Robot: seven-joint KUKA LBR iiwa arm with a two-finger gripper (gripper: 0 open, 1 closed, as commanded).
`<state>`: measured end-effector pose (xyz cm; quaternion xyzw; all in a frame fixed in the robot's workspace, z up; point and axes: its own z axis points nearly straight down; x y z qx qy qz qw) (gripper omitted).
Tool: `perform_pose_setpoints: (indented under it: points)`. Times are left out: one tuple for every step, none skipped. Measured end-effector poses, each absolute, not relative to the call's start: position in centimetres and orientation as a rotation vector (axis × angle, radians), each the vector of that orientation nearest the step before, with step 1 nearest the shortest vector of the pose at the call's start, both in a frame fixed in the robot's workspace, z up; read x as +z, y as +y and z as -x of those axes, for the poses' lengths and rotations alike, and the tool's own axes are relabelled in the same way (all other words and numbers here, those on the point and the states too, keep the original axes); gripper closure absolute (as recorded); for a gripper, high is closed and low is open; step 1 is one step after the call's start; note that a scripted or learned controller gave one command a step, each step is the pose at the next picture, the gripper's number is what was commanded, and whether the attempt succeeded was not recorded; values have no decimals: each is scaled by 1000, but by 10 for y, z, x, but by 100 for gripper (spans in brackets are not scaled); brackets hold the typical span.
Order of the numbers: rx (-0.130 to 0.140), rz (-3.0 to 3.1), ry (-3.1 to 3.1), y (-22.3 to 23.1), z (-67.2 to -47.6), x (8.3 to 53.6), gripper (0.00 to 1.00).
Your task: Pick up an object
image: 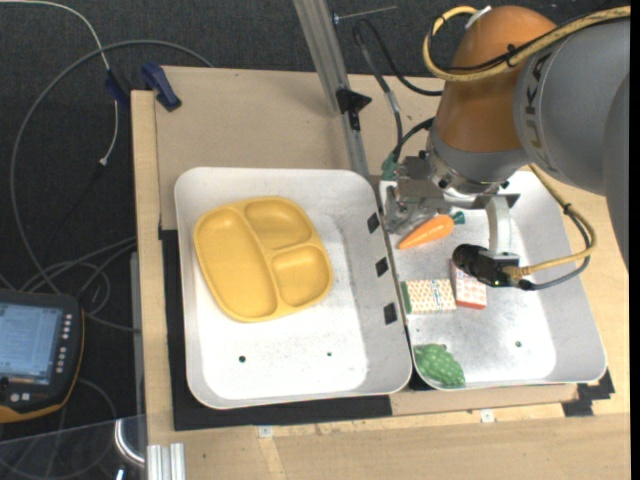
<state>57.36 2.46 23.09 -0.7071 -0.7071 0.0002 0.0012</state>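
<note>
Right bin (pixel 560 358): one carrot (pixel 427 232), two small boxes (pixel 431 295), one green item (pixel 440 365), claw (pixel 412 208) grip unclear

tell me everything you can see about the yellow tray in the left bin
The yellow tray looks like smooth moulded plastic, a rounded rectangle with three compartments: one long one down its left side and two smaller ones on the right. It lies flat, right side up, turned a little askew, in the upper left part of the left bin, resting on the bin's floor. Nothing sits in its compartments and nothing else touches it; the gripper is over the right bin.
</note>
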Motion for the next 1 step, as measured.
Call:
perform_pose_setpoints:
  points:
    - [2,2217,-2221,66,-562,231,100]
